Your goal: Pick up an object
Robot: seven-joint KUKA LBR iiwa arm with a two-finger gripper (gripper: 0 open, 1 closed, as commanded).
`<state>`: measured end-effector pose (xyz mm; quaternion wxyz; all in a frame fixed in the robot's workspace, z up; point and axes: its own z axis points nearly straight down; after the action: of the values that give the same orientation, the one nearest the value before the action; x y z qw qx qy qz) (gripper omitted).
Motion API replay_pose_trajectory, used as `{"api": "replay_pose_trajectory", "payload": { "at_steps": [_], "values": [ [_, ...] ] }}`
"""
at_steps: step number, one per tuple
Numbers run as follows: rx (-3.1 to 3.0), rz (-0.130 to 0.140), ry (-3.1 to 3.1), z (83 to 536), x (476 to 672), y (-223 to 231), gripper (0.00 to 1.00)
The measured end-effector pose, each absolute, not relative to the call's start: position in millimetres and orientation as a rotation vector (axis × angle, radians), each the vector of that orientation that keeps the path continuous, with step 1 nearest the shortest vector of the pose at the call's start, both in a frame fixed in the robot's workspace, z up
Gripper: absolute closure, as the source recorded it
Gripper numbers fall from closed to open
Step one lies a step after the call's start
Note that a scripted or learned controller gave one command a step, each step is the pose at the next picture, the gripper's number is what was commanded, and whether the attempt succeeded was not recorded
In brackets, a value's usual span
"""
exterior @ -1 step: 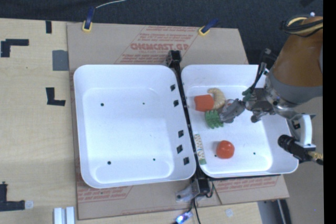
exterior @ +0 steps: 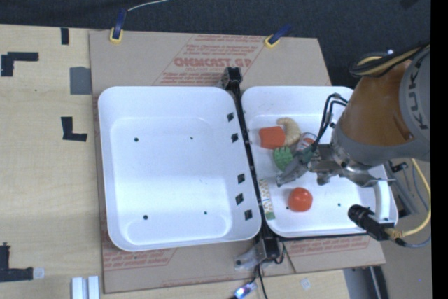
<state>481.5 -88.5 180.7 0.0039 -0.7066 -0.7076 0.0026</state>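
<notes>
Two shallow white plastic bins sat side by side on a sheet of brown cardboard [exterior: 210, 59] that covered the middle of the pale wooden worktop [exterior: 42, 171]. The left bin [exterior: 168, 168] filled the centre of the frame. The right bin [exterior: 318, 220], at centre right, held a small cluster of things: an orange-red block [exterior: 271, 136] near the divider, a tan curved piece [exterior: 289, 128] touching its upper right, a green crinkled object [exterior: 283, 157] just below them, and a round red ball [exterior: 301, 199] lying apart, lower in the bin.

The grey arm with its orange band [exterior: 374, 105] reached in from the right edge. Its gripper [exterior: 290, 175] hung low over the right bin, between the green object and the red ball. Whether the jaws were apart or together could not be told.
</notes>
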Motion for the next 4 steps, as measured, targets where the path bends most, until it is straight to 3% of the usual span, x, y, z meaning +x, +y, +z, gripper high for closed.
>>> {"api": "replay_pose_trajectory", "payload": {
  "at_steps": [1, 2, 3, 4],
  "values": [
    [-2.236, -0.006, -2.227, 111, 486.6, -97, 0.0],
    [-2.224, 0.003, -2.219, 116, 483.2, -95, 1.0],
    [-2.213, -0.014, -2.238, 189, 557.0, -23, 1.0],
    [-2.218, -0.01, -2.231, 265, 564.7, 8, 1.0]
  ]
}}
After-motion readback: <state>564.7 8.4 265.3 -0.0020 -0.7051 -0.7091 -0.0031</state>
